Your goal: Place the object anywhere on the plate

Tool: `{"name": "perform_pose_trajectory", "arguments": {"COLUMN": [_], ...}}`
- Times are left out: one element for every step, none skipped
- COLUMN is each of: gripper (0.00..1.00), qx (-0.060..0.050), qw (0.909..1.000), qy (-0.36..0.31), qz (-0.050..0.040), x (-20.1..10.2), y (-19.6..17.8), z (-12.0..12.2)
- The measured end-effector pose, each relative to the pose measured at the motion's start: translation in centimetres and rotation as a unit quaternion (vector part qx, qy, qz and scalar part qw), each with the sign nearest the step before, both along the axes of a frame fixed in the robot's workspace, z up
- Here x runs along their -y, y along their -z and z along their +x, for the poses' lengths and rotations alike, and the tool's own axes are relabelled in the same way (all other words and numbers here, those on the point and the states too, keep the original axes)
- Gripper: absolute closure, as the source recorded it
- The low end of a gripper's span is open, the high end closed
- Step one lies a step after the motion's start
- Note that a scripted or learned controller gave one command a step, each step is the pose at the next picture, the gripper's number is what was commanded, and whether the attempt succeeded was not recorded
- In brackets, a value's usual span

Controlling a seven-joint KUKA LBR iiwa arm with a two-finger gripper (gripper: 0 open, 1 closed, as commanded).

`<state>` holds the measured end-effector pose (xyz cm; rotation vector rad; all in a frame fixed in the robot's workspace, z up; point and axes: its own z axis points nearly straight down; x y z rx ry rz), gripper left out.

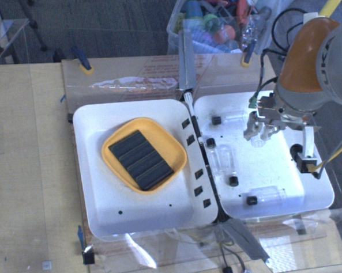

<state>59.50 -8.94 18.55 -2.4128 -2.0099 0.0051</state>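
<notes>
A yellow, rounded-square plate [175, 150] lies tilted in the left bin [100, 212]. A dark grey ridged slab [142, 159] lies flat on the plate and covers most of its middle. The arm reaches in from the right, and its gripper [259, 131] hangs over the upper middle of the right bin [313, 196], well away from the plate and the slab. Nothing can be made out in the gripper.
The right bin holds clear tubes with black caps, one [223, 158] near the divider and one [266, 195] near the front. Small black pieces [216, 120] lie scattered there. A row of black clips [194, 158] runs along the divider. A box of colourful items [221, 14] stands behind the bins.
</notes>
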Motion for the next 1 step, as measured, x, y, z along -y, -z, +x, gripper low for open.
{"name": "perform_pose_trajectory", "arguments": {"gripper": [0.0], "qx": [0.0], "qw": [1.0], "qy": [0.0], "qz": [0.0], "x": [-0.01], "y": [-0.02], "z": [0.01]}}
